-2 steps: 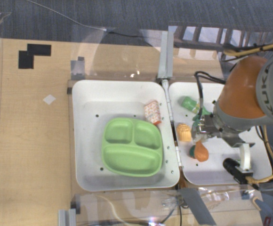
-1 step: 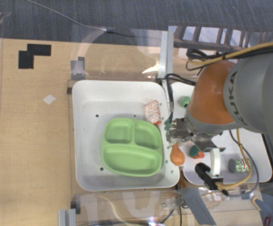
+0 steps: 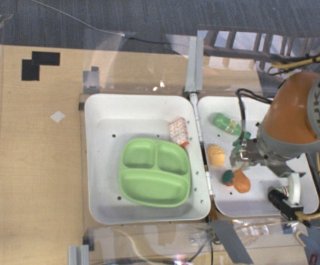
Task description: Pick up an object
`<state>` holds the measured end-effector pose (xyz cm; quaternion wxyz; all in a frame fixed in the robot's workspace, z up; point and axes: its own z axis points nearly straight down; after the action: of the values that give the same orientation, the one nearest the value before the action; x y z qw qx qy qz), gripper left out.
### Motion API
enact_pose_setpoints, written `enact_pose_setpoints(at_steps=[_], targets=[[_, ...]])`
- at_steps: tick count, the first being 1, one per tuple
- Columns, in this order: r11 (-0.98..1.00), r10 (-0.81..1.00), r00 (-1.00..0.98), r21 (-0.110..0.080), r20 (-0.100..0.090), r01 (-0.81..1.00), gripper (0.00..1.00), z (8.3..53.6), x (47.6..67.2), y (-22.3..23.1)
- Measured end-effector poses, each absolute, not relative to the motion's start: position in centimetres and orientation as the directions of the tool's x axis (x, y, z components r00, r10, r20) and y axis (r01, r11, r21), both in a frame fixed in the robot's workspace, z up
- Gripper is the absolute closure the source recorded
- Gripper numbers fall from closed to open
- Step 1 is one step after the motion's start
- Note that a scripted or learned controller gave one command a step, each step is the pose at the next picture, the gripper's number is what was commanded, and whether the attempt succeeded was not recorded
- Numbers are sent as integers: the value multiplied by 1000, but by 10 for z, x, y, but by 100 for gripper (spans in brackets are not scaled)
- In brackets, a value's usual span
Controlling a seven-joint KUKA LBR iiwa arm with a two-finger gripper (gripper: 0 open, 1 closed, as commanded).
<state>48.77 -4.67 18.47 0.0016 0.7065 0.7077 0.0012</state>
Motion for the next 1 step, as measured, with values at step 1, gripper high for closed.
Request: enact_pose_setpoints(at_steps=[1], targets=[[5, 1000, -5, 4, 1, 1000, 100, 226, 488, 21]])
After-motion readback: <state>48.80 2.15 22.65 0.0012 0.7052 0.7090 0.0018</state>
